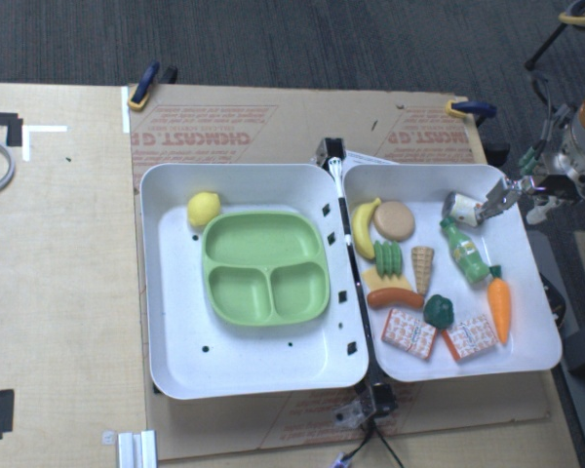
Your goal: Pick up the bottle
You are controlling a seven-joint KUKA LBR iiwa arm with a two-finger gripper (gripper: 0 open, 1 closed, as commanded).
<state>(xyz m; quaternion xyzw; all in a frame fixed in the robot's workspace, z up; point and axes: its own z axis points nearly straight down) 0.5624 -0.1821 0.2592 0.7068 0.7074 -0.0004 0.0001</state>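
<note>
My hand [465, 208] hovered at the right white bin's [531, 261] far corner, jaw state impossible to tell, and the small green plastic bottle [465, 253] lay unlifted just below it beside the orange carrot [499, 306], so the whole grasp remained ahead.

The only readable print is on the brown cardboard sheet [273, 125] under the two white bins. At about 11 o'clock, above the left bin [166, 291], red lettering appears upside down and mirrored, reading roughly "CHEMAST GP"; the smaller lines beneath it are too fine to make out. The same red mark repeats at about 1 o'clock above the right bin [536, 300], partly cut off. Faint red print also shows on the cardboard at 6 o'clock, illegible.
</note>
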